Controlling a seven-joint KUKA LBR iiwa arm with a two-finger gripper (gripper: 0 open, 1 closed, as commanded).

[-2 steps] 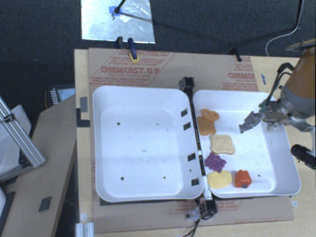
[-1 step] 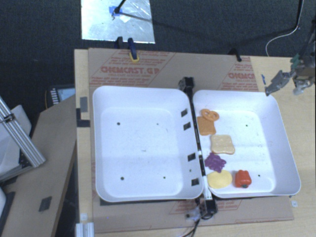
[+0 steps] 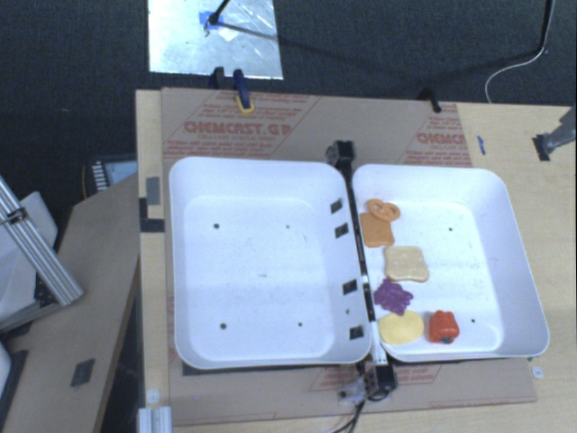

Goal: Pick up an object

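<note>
On the bench (image 3: 297, 120), brown printed board:
- Left bin (image 3: 257, 260), smooth white, shallow, rounded corners.
- Right bin (image 3: 469, 242), its twin, holding along its left wall:
  - tan toast slice (image 3: 406, 263)
  - orange slab (image 3: 377, 231)
  - flat yellow disc (image 3: 400, 328)
  - knobbly purple cluster (image 3: 393, 295)
  - glossy red pepper (image 3: 442, 327)
  - pretzel (image 3: 382, 211)
- My gripper (image 3: 557, 140): grey, at the right edge, well apart from them; released or clenched, I cannot tell.

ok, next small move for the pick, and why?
Probably bring the arm from the right edge over the right bin toward the red piece. All the items line that bin's left side, and the red one sits slightly clear of the yellow disc.
</note>
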